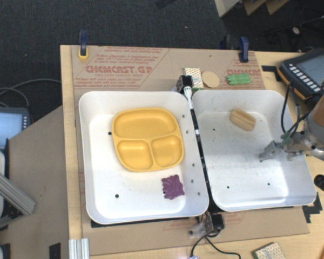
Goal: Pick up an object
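The tan block in the right bin looks light, stiff and rounded, best pinched across its short width; the pincer hangs open nearby, empty.

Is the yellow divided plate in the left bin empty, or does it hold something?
Empty. The yellow divided plate shows only bare yellow in all three compartments; the purple object lies beside it on the bin floor.

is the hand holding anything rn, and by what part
Nothing is held. The hand sits low in the right bin with nothing between its fingers; the tan block lies apart, farther back.
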